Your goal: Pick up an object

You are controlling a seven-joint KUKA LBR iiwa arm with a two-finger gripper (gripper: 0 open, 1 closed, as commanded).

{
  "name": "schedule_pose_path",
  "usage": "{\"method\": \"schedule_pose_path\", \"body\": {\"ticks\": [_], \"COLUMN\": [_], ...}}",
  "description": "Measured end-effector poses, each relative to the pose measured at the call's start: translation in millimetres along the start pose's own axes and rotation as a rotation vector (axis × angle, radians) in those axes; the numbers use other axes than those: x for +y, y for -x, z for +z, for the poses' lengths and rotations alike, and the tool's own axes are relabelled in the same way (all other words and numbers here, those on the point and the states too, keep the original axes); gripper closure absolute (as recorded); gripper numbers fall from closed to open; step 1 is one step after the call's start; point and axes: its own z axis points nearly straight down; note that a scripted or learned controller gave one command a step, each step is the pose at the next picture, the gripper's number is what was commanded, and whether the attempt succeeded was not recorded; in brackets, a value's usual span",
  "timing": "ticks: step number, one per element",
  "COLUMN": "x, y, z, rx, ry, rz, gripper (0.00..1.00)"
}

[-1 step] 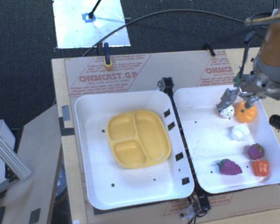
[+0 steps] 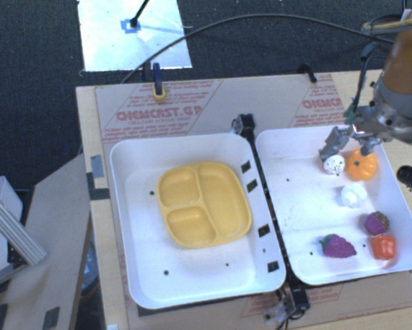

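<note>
Right, camera view from above the counter [image 2: 207, 102]: two white bins sit side by side on it. The left bin [image 2: 134, 204] carries a yellow compartment tray [image 2: 202, 203], lying flat near the bin's middle, w/ three sections.

The right bin [image 2: 297, 210] has the small stuff, all toward its right side. An orange pumpkin-like toy [image 2: 362, 166] sits near the bin's far right corner, and just beside it, on its left, a small white speckled object [image 2: 333, 164]. Below those, approx. mid-way down the right edge, a white lump [image 2: 351, 196]. Near the front right corner: a dark maroon piece [image 2: 375, 222], a red-orange piece [image 2: 383, 246] touching or nearly touching it, and a purple grape-like toy [image 2: 338, 246] a bit apart to their left, near the front edge.

The arm [image 2: 404, 76] comes in from the right over the bin's far right corner. The jaws [image 2: 347, 138] hang spread apart, just above the speckled object and the pumpkin toy; nothing sits between them. Can't tell whether a fingertip touches either toy.

A cable [image 2: 264, 18] arcs across the dark floor beyond the counter's far edge.
</note>
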Motion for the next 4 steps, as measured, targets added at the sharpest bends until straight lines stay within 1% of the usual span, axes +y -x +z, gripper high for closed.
{"method": "schedule_pose_path", "body": {"ticks": [1, 2, 3, 4], "x": [0, 9, 8, 10], "y": [1, -6, -6, -6], "z": [63, 117, 170, 156], "rx": [0.001, 0.001, 0.001, 0.0], "ry": [-0.004, -0.003, -0.004, 0.001], "rz": [0.002, -0.001, 0.002, 0.003], "gripper": [0.0, 0.0, 0.0, 1.0]}}
